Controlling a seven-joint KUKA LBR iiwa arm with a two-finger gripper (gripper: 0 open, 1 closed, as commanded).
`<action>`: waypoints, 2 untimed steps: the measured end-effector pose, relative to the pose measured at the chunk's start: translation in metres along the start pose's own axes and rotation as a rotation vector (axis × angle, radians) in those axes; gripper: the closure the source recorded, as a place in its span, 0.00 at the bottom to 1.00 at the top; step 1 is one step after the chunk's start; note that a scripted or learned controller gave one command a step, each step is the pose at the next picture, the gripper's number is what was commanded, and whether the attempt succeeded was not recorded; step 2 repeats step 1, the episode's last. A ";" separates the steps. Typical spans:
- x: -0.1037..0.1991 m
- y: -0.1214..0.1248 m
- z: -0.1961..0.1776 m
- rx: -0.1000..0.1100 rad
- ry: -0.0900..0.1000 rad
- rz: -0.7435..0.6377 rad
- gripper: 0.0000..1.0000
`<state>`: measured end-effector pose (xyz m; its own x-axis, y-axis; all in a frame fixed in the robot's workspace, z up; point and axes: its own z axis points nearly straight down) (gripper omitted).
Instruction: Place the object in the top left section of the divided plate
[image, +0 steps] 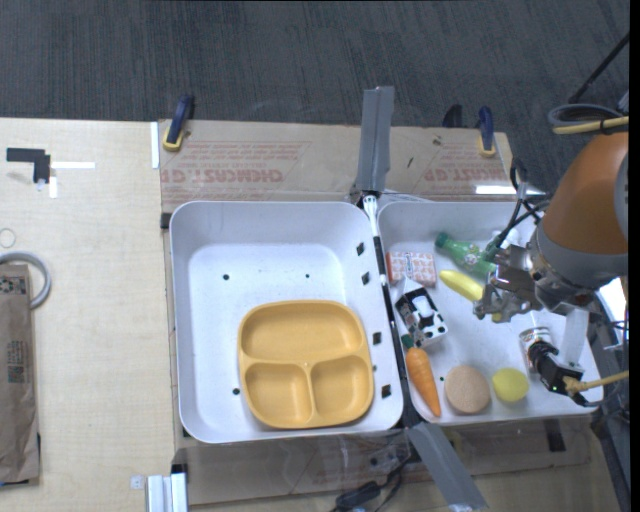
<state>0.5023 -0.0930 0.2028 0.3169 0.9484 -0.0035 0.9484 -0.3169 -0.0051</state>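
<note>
The orange-yellow divided plate (303, 412) lies in the left bin, with one wide section at the back and two smaller ones in front; all three hold nothing. My gripper (494, 304) hangs over the right bin, close beside the right end of a yellow banana-shaped piece (459, 285). Around it lie a green bottle (462, 249), a red-and-white packet (412, 266), a black-and-white toy (421, 315), a carrot (423, 379), a round tan bun (467, 389) and a yellow ball (510, 385). The wrist hides what is under the gripper.
The left bin (200, 300) and right bin (540, 405) meet at a raised rim (383, 300) between plate and objects. Cables (560, 375) trail off the wrist at the right. A cardboard sheet (270, 160) lies behind the bins.
</note>
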 end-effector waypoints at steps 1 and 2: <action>0.094 -0.058 0.014 0.002 -0.001 0.070 1.00; 0.094 -0.058 0.014 0.002 -0.001 0.070 1.00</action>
